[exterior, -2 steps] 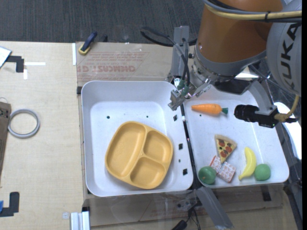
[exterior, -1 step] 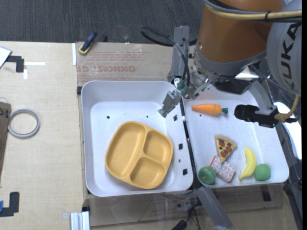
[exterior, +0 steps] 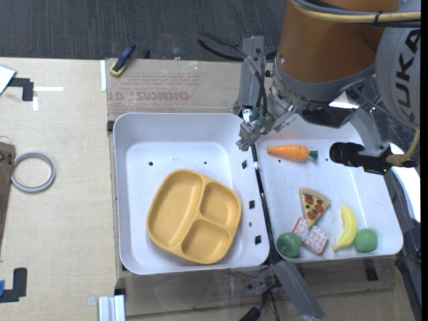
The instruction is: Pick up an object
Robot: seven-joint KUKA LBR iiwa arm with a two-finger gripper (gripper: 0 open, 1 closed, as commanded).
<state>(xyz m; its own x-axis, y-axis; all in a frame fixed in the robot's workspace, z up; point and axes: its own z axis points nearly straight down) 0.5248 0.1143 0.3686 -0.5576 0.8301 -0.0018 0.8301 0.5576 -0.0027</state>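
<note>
Hovering over the right bin's (exterior: 394,206) far left corner, the gripper (exterior: 256,127) is showing no readable finger state; the carrot (exterior: 289,152) nearby is looking light, rigid, slick, best pinched mid-body.

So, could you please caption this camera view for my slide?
Gripper above the bins' divider; plate left, carrot right.

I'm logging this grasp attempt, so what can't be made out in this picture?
- Gripper, camera view: small and cluttered over the wall between the bins, so the state of the jaws and any hold are unreadable.
- Right bin: its far right corner is hidden by the arm.
- Green ball: kind unclear.
</note>
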